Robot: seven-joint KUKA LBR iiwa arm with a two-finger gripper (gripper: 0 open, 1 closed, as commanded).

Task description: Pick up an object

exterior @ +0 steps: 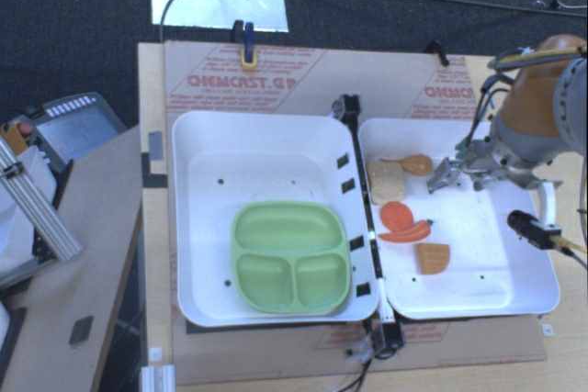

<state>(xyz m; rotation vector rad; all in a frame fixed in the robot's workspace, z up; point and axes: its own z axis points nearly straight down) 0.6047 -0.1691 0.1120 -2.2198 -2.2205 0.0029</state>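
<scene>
Nearest, the green divided plate [292, 256] fills the left bin's [197, 151] front half, bare floor behind it. Right of the plate, in the right bin [496, 294], lie an orange wedge [433, 258], red pepper [405, 233], red disc [397, 215], bread slice [387, 181] and orange pear-shaped piece [415, 164]. Beyond, the gripper [447, 176] hangs spread, grasping nothing, beside that pear-shaped piece.

two white bins [276, 128], one green tray [291, 257], five food items [397, 216].
</scene>
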